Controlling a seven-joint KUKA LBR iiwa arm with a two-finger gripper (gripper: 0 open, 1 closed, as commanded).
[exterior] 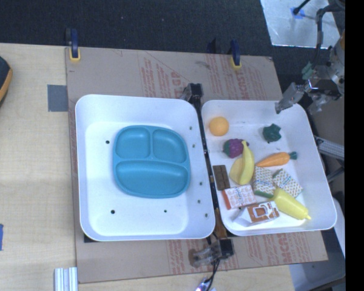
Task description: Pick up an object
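The small dark green broccoli-shaped toy (pixel 271 133) lies in the far right part of my right shallow white bin (pixel 315 162), well apart from the orange plastic carrot (pixel 275 159) beside it. My gripper (pixel 297 96) hangs over that bin's far right corner, holding nothing; I cannot tell how it is set. The blue sectioned plate (pixel 151 161) sits in the left white bin (pixel 91 180).

A blue tray (pixel 150 161) lies in a white bin (pixel 91 162); banana (pixel 243 165) yellow, carrot (pixel 273 159) orange.

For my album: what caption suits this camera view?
Gripper poised at the right bin's far rim, toy food inside; blue tray in the left bin.
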